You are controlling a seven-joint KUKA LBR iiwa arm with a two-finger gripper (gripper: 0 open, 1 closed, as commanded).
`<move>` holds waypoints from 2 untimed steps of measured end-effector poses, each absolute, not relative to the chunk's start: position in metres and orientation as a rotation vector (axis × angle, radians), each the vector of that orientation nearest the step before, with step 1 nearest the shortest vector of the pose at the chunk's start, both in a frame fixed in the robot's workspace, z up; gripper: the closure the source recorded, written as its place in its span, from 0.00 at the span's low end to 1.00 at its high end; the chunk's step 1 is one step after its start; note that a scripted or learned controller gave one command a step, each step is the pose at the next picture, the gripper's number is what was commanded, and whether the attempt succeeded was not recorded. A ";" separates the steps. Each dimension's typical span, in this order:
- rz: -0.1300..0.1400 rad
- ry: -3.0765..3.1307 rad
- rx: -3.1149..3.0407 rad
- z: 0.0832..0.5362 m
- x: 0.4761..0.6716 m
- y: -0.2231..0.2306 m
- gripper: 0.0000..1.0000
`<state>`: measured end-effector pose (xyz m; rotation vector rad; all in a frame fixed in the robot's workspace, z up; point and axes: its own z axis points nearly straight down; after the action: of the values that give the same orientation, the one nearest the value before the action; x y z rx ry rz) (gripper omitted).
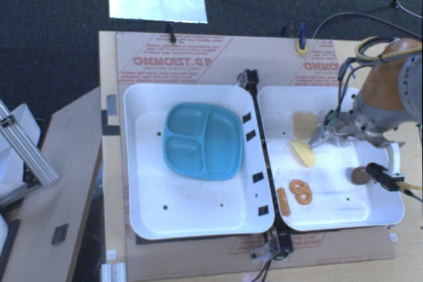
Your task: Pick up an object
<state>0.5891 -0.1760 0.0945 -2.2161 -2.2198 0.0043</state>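
In the right bin (344, 211) lie a tan flat square (305, 123), a yellow wedge (303, 154), an orange pretzel shape (301, 192), an orange stick (283, 201) and a brown round piece (360, 175). My gripper (323, 135) reaches in from the right and sits low over the bin's middle. It is just right of the tan square and the yellow wedge. Nothing shows held in it.
The left bin (149, 208) holds a blue divided plate (202, 141). A black-marked divider (258, 142) separates the two bins. The arm's orange band and grey body (390, 92) hang over the right bin's far right side, with cables behind.
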 end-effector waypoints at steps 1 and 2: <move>0.002 -2.221 -2.218 0.082 0.590 -0.176 0.00; -0.002 -2.222 -2.215 0.091 0.591 -0.175 1.00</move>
<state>0.5914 -0.1751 0.0910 -2.2155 -2.2217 -0.0017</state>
